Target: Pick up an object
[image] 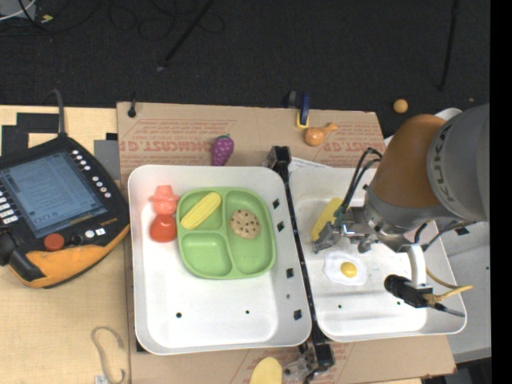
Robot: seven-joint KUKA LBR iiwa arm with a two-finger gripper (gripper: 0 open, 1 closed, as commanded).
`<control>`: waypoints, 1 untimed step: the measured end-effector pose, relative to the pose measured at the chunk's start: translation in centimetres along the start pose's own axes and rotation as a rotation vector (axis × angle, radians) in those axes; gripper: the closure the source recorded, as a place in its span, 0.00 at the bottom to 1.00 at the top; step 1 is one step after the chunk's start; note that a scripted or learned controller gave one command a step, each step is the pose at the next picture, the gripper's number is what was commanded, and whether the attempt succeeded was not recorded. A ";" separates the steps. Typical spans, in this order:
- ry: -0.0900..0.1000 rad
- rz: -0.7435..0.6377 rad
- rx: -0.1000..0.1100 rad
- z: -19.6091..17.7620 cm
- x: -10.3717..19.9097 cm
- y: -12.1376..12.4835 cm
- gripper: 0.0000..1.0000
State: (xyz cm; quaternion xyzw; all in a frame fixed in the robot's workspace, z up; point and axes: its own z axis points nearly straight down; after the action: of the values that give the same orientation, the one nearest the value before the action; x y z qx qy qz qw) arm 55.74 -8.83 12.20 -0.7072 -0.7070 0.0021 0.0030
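Yellow toy (pixel 329 216) lies in the right bin (pixel 376 326), right at the tip of the hand (pixel 326 241), just above it in view; can't tell if they touch. The hand is low over the bin floor; can't tell whether it's spread or pressed together, and nothing is seen held in it. Fried egg (pixel 346 270) lies flat just below the hand, apart from the yellow toy. Left of the hand, across the bin divider, is the left bin (pixel 208 318) with a green plate (pixel 216 258). Cookie (pixel 245 224) is in the plate's compartment nearest the hand, corn (pixel 200 209) in the one beyond it. Red figure (pixel 163 214) stands further left, just beside the plate. Outside the bins, above the hand in view, are an orange pear (pixel 318 134) and purple grapes (pixel 222 149) on cardboard (pixel 176 134), and an orange ball (pixel 400 106) up and right. Lemon (pixel 266 370) is well below the hand at the bench's near edge. Pendant (pixel 56 206) sits far left on the bench (pixel 48 326).
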 end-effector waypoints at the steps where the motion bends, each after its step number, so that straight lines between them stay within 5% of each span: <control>1: -0.001 -0.001 -0.004 3.6 0.2 0.0 0.00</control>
State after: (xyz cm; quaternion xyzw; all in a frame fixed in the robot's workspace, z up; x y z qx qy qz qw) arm 55.73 -8.62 8.60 -0.7068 -0.7075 0.0011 0.0011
